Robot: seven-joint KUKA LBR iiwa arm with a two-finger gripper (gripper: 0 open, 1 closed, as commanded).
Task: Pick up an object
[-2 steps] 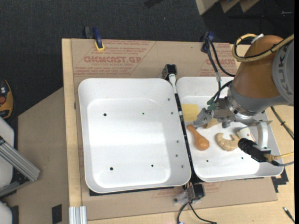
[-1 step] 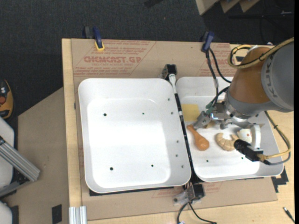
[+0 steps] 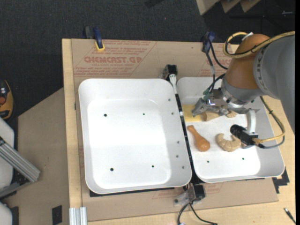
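My gripper (image 3: 209,108) hangs low over the back left part of the right bin (image 3: 267,163). Just under it and to its left lies a flat pale yellow piece (image 3: 190,111), partly hidden by the gripper. An orange-brown club-shaped object (image 3: 198,138) lies in front of the gripper, near the bin's left wall. To the right of that rests a beige lumpy object (image 3: 228,143). I see nothing lifted off the bin floor.
The left bin (image 3: 89,125) stands beside the right one, with a dark divider rail (image 3: 182,121) between them. Both rest on a brown board (image 3: 117,55) held by clamps at the back. The arm (image 3: 262,64) comes in from the right above the right bin.
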